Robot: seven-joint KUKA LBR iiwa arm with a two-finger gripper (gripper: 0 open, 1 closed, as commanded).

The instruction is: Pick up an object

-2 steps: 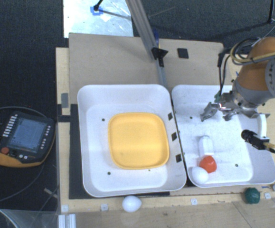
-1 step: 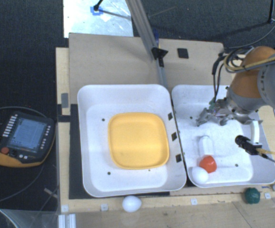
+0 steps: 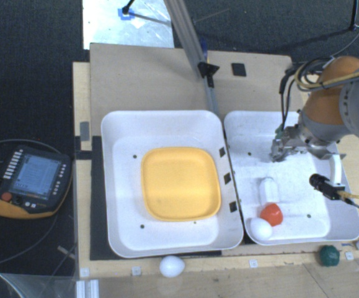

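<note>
In the right bin [image 3: 247, 129] lie three things near the front: a small white bottle-like object [image 3: 267, 189], a red ball [image 3: 271, 214] and a white egg-shaped ball [image 3: 260, 229] in the front left corner. My gripper [image 3: 281, 151] hangs over the bin's back right part, above and to the right of the white object and apart from it. I see nothing between its fingers. The left bin [image 3: 120, 166] holds a square yellow plate [image 3: 181, 183].
A white egg [image 3: 172, 266] lies on the bench in front of the left bin. A dark green ball [image 3: 328, 256] sits beyond the right bin's front right corner. A teach pendant [image 3: 29, 181] rests on the floor at left. A metal pole [image 3: 188, 30] slants over the back.
</note>
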